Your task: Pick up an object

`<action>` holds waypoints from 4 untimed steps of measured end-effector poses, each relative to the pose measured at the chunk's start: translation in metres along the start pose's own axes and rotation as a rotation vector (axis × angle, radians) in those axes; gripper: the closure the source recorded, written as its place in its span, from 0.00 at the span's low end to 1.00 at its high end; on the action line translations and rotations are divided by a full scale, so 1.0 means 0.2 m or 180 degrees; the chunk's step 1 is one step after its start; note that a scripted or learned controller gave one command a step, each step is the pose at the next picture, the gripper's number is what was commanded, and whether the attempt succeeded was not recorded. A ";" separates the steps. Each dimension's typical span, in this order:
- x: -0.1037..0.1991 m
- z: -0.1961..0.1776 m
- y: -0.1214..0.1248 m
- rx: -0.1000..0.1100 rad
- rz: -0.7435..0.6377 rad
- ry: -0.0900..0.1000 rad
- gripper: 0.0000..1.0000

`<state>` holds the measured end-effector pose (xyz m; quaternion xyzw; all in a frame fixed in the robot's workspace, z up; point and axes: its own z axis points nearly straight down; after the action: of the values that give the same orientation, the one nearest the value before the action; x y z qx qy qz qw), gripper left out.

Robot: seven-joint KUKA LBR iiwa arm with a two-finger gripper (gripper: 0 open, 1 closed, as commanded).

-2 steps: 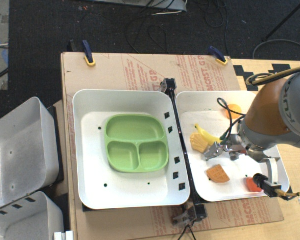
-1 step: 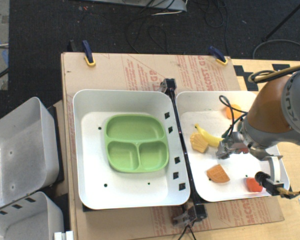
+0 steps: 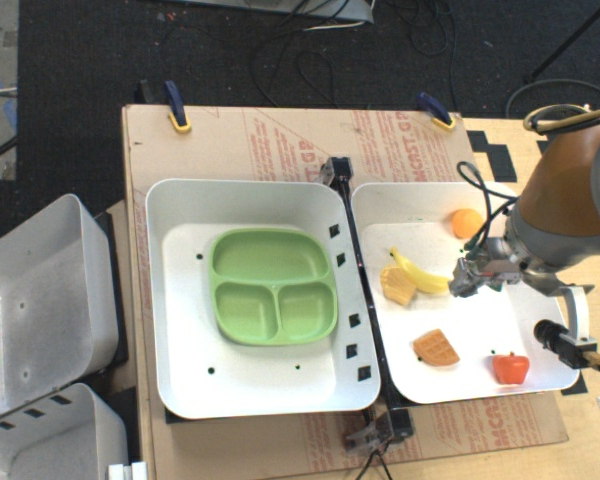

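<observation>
Camera view: left bin (image 3: 170, 298) holds a green divided tray (image 3: 274, 286), its three compartments bare. Right bin (image 3: 405, 206) holds the pickable stuff: yellow banana (image 3: 416, 272) near centre, a yellow-orange chunk (image 3: 398, 287) touching it at its 7 o'clock, a tan waffle-like piece (image 3: 436, 348) at the bin's 6 o'clock, an orange ball (image 3: 467, 222) toward 1 o'clock, a red pepper-like item (image 3: 511, 368) at 5 o'clock.

Gripper (image 3: 467, 276) sits low in the right bin, just beside the banana's right tip, at 3 o'clock from it. Claw state: cannot tell, wrist and cabling hide it. Nothing visibly in its grasp.

Step, my read: approach/descent onto the banana, pick not made. Next move needs the claw centred across the banana's narrow end, a firm squeeze, then a straight lift; the tip is thin and curved, so a slip-out looks likely, and the touching chunk may get nudged.
</observation>
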<state>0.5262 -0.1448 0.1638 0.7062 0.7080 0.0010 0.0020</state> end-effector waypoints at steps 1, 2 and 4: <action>-0.01 -0.21 0.01 0.0000 -0.0003 -0.0001 1.00; -0.01 -0.33 0.02 0.0005 -0.0004 0.0000 1.00; 0.55 -0.29 0.16 0.0009 -0.0019 0.0008 1.00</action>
<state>0.5569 -0.0357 0.2212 0.7041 0.7101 0.0009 0.0001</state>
